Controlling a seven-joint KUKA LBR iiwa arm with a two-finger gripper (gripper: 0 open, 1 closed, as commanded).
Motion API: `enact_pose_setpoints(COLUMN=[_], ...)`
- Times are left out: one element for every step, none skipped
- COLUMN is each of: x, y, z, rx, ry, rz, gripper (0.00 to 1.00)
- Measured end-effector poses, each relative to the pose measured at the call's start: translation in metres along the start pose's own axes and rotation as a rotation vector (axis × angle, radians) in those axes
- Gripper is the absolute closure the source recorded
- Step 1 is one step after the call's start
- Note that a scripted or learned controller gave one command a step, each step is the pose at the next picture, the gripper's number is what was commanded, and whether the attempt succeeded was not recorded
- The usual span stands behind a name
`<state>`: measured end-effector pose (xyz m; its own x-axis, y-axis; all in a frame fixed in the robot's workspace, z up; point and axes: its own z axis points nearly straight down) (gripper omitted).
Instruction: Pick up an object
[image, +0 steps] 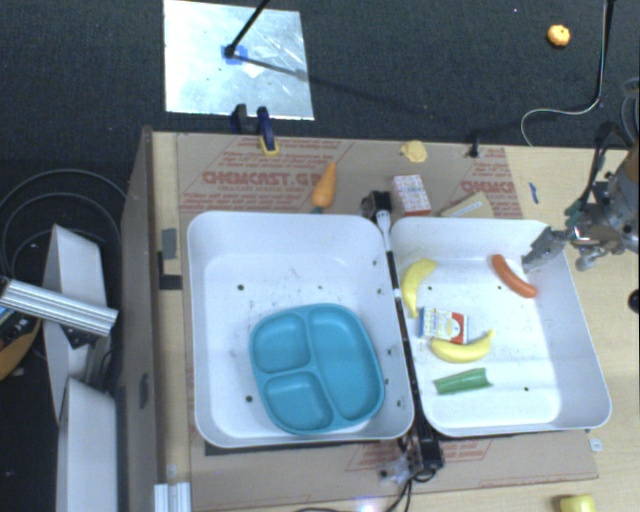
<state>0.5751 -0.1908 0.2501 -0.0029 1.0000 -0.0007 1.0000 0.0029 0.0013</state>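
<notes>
1. In the right bin's (580, 350) upper right area lies an orange-red sausage (513, 276), its long axis running from upper left down to lower right.
2. Just right of it, at the frame's right edge, the gripper (548, 248) hangs near the sausage's upper end; whether it is parted or closed I cannot tell.
3. Lower left of the sausage lie two bananas (417, 283), a small carton (442, 325) and a green piece (461, 381).
4. A blue tray (315, 368) sits in the left bin (225, 260).

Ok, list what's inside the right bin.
Right bin: two bananas, a red sausage, a small carton, a green piece. Anything beneath them is covered.
</notes>
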Motion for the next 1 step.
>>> enact_pose_setpoints(x=[0.0204], y=[0.0980], z=[0.0497], rx=[-0.011], ry=[-0.003], rz=[-0.004], gripper=[0.00])
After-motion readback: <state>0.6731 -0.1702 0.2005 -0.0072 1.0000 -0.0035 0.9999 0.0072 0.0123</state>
